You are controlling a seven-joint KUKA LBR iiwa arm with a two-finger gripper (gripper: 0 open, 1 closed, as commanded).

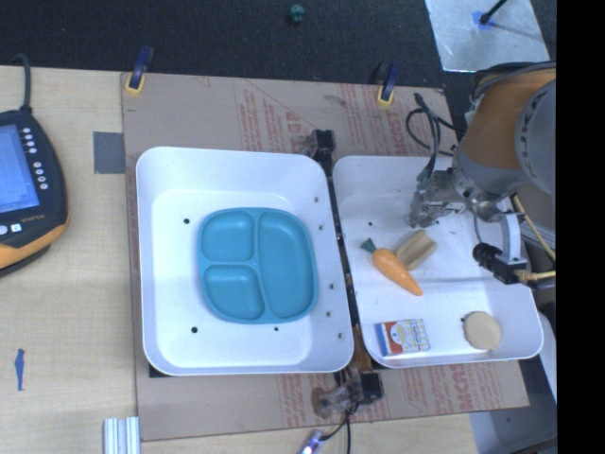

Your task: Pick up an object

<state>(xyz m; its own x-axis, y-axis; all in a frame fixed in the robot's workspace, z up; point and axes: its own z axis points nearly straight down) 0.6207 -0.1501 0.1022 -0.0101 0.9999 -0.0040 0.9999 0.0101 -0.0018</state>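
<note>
The right bin [378, 183] holds an orange carrot [397, 270] with a green tip, lying at a slant near the bin's middle. A tan cylinder [414, 249] rests just above the carrot, touching it or nearly so. A small white and blue carton [404, 337] lies flat by the front wall, and a round tan disc [481, 330] sits to its right. My gripper [430, 206] hangs over the back part of the right bin, just above and behind the tan cylinder. Nothing shows in its grasp.
The left bin [161, 187] bears a blue divided plate [256, 264]. A handheld pendant [24, 183] lies on the bench at the far left. The grey and orange arm [501, 121] covers the right bin's back right corner. Clamps [383, 81] pin the cardboard mat.
</note>
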